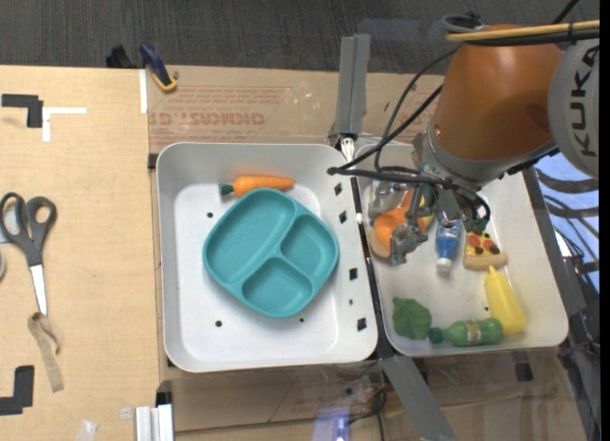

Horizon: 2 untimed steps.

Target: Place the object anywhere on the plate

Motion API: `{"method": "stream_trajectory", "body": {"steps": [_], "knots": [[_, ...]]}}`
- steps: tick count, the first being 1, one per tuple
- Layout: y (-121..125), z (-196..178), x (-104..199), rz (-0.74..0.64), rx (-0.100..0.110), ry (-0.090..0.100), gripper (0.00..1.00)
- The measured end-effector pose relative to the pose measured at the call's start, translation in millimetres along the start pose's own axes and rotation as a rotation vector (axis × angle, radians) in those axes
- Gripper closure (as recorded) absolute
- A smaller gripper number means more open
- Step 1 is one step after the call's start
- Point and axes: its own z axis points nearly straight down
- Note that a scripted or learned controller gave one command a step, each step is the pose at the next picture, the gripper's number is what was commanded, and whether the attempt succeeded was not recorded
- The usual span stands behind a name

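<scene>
The teal plate (272, 252) is sitting bare in the left bin (181, 268), so no placement is showing. The tool (405, 239) is working low over the orange object (386, 231) in the right bin (543, 330), at centre right of the frame; its grip state cannot be told, and pickup and transfer are judged outstanding.

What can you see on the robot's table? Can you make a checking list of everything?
Surface: bench bearing two white bins, left bin and right bin.
Job's things: teal plate in the left bin, nothing on it; carrot beside its far edge.
Clutter: right bin holds an orange toy, blue bottle, pizza slice, yellow bottle, green bottle, green leaf.
Grippers: gripper low over the right bin, by the orange toy.
Cables: black cables along the arm.
Surroundings: scissors on the bench; dark floor.
</scene>
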Motion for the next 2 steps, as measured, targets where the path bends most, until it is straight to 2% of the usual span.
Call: {"method": "stream_trajectory", "body": {"steps": [1,2], "knots": [[76.9,-37.5,25.8,-0.214,0.0,-0.002,1.0],[123.4,21.9,15.6,-0.529,-0.001,0.001,1.0]]}}
